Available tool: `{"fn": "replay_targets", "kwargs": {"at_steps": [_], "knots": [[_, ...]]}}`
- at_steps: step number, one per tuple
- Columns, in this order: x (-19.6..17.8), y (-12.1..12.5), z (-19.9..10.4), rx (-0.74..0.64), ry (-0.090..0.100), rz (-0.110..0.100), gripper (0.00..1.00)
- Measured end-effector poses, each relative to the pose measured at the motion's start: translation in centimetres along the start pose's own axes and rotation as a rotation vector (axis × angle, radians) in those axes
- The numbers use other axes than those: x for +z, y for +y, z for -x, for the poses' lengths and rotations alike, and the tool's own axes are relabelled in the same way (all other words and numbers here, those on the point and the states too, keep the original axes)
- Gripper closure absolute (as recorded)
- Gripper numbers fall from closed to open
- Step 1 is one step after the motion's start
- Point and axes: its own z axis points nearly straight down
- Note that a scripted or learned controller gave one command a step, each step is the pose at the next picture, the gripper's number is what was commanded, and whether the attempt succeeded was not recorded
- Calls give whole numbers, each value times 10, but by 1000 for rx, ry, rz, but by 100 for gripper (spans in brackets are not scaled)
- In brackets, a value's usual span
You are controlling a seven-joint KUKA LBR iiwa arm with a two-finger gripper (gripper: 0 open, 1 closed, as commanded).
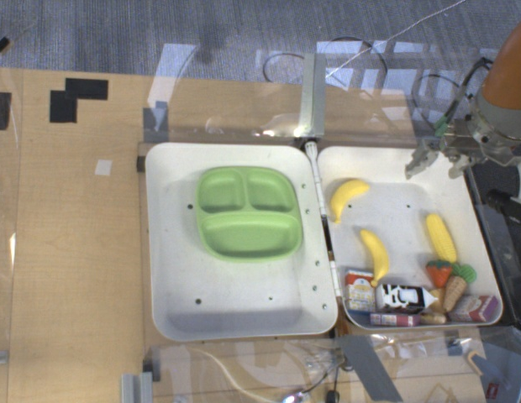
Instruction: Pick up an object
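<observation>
Grey two-finger claw (436,164) hangs spread wide and empty above the far edge of your right white bin (386,196). Nearest below it lies a curved yellow plastic banana (347,196); a green divided plate (248,212) occupies the left white bin (172,250).

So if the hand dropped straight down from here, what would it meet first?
Probably bare bin floor: the hand hangs over the right bin's far corner, and the nearest banana lies well left of it. Depth is hard to judge.
</observation>
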Motion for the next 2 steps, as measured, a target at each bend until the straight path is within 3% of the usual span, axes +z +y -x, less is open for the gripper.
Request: {"fn": "replay_targets", "kwargs": {"at_steps": [1, 2], "knots": [[121, -64, -65, -57, 1, -4, 0], [109, -62, -65, -55, 1, 4, 100]]}}
